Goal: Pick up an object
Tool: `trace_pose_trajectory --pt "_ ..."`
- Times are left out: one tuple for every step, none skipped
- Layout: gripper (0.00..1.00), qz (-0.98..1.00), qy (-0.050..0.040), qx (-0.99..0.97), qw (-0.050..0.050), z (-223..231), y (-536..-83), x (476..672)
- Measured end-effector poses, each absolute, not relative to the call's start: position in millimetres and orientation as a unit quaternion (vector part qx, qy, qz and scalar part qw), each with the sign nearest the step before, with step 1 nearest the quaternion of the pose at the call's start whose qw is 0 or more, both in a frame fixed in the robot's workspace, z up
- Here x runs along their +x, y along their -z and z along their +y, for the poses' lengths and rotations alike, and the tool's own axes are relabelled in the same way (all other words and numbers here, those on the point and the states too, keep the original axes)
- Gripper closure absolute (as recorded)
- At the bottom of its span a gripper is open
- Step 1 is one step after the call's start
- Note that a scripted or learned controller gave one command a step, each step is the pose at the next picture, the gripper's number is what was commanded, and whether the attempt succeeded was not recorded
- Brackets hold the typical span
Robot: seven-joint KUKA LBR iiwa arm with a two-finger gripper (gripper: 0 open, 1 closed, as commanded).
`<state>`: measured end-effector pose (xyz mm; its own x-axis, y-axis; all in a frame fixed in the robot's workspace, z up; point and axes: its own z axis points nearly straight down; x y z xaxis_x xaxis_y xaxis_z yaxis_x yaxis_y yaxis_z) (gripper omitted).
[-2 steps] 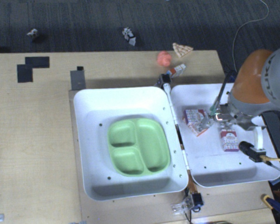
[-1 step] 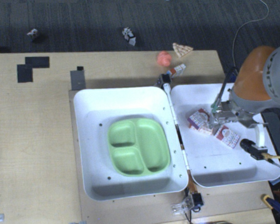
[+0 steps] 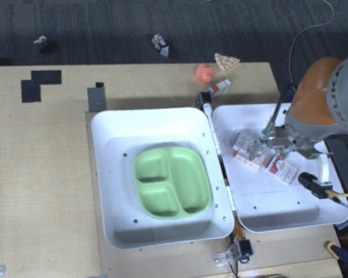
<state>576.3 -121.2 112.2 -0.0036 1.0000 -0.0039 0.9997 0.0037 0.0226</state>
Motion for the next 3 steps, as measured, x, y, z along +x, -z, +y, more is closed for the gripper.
trace_pose_trajectory --pt "1.0 0.709 -0.008 0.705 0.011 -120.5 -123.2 577.6" --pt "1.0 0.708 -0.0015 0.707 0.004 -195.8 -180.8 631.0" --pt "0.0 0.708 -0.0012 0.706 0.002 -194.5 -179.6 630.7"
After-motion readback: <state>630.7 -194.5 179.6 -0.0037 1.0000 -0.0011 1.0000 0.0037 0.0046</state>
